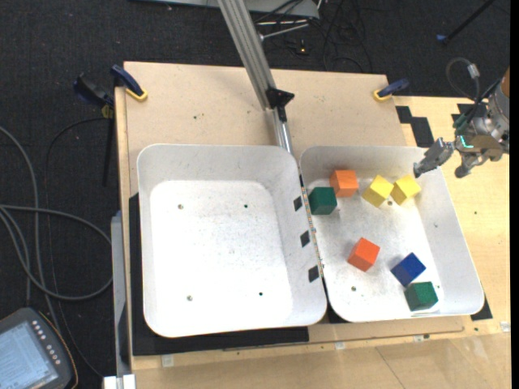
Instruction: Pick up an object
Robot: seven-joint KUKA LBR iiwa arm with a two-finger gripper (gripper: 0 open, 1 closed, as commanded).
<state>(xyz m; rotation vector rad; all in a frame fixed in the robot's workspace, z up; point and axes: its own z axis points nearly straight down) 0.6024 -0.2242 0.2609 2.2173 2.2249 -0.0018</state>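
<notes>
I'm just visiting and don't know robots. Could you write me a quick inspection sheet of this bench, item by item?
Surface: wooden bench bearing left bin and right bin, side by side.
Job's things: seven blocks in the right bin: two orange, two yellow, two green, one blue.
Clutter: nothing seen.
Gripper: gripper open, holding nothing, at the right bin's far right edge.
Cables: black cables on the floor at left.
Surroundings: clamps on the bench corners, metal pole, screen at lower left.
</notes>
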